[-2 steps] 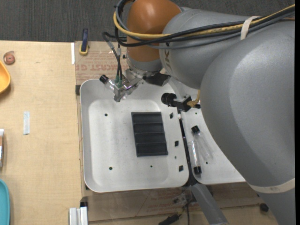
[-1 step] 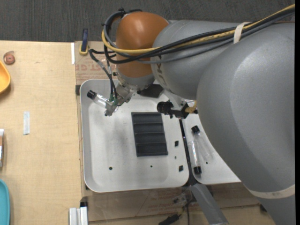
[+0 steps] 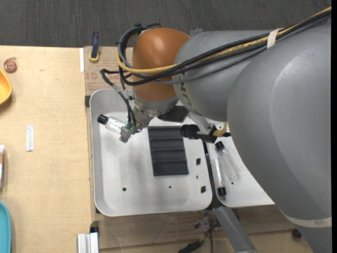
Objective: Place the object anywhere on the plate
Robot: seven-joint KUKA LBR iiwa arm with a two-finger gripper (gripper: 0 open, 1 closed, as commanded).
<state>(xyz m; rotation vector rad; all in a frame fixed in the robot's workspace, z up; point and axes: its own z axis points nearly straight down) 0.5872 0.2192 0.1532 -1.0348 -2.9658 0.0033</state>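
Two clear plastic bottles lie on this bench. One bottle, small, with a dark cap [image 3: 109,122], lies on its side in the upper left corner of the left bin [image 3: 105,194]; taken as the task's thing. Likely light, stiff-walled, smooth and prone to roll; best held across the body, near the middle. Gripper [image 3: 126,134] hangs touching or just beside its right end; how wide it stands, or whether it has hold of the bottle, cannot be told at this size.

Second bottle, larger [image 3: 222,168], lies lengthwise in the right bin [image 3: 253,196], beside the divider.

Dark ribbed slab [image 3: 168,151] lies flat in the left bin, just right of the gripper; possibly the plate, uncertain.

Obstructions: the arm [image 3: 237,83] covers both bins' upper right; cables [image 3: 124,75] loop above the wrist.
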